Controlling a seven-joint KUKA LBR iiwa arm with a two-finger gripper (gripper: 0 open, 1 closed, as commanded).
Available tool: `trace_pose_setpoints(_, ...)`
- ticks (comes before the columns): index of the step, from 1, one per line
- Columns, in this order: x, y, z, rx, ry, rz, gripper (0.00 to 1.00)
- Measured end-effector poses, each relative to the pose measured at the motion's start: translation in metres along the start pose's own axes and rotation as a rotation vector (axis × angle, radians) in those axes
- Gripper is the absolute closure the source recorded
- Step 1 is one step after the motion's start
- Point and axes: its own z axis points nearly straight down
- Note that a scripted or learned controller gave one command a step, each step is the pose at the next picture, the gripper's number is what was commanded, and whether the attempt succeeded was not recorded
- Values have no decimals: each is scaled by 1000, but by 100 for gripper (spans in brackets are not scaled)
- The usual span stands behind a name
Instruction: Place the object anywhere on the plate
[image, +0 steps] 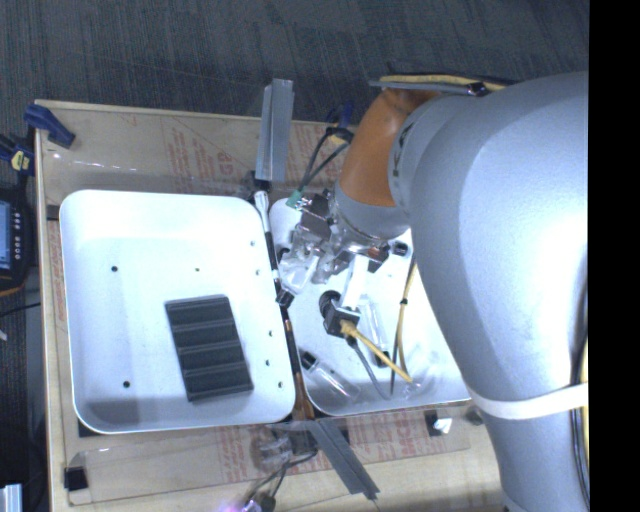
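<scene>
A dark grey ribbed rectangular plate (208, 347) lies flat in the left white bin (100, 230), near its front middle. My gripper (300, 262) hangs over the left edge of the right bin (440, 392), close to the divider between the two bins. The wrist and arm hide most of it. A small clear object (327, 377) lies on the right bin's floor near its front left corner, below the gripper and apart from it. I see nothing between the gripper and the plate.
The big grey arm (500, 260) covers most of the right bin. A grey bar (274, 130) stands at the back between the bins. Metal brackets (330, 455) sit on the bench in front. The left bin's floor around the plate is bare white.
</scene>
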Motion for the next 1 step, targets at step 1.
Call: trace_pose_setpoints(1, 96, 38, -1, -1, 1, 212, 100)
